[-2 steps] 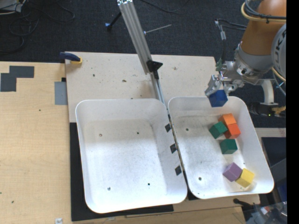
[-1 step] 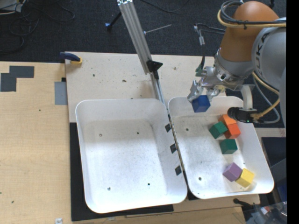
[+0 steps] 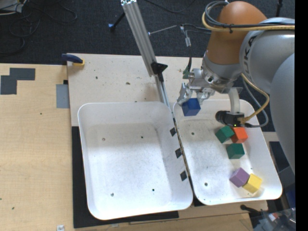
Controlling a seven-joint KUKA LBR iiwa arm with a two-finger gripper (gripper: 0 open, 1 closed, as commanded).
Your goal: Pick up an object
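My gripper [image 3: 191, 98] hangs over the far left corner of the right bin [image 3: 211, 196], shut on a blue cube [image 3: 191, 107] that sits between its fingers, lifted above the bin floor. Other blocks lie on the right side of that bin: a green cube [image 3: 224, 134] touching an orange cube [image 3: 239, 134], a second green cube [image 3: 235, 150] just below them, and a purple cube [image 3: 239, 177] next to a yellow cube [image 3: 253, 183] near the front right corner.
The left bin [image 3: 96, 186] lies beside the right one, parted by a shared rim with black clips [image 3: 178, 152]. A slanted aluminium bar [image 3: 142, 40] rises behind the bins, close to the gripper's left. A blue and yellow clamp [image 3: 72, 59] sits at the board's far left corner.
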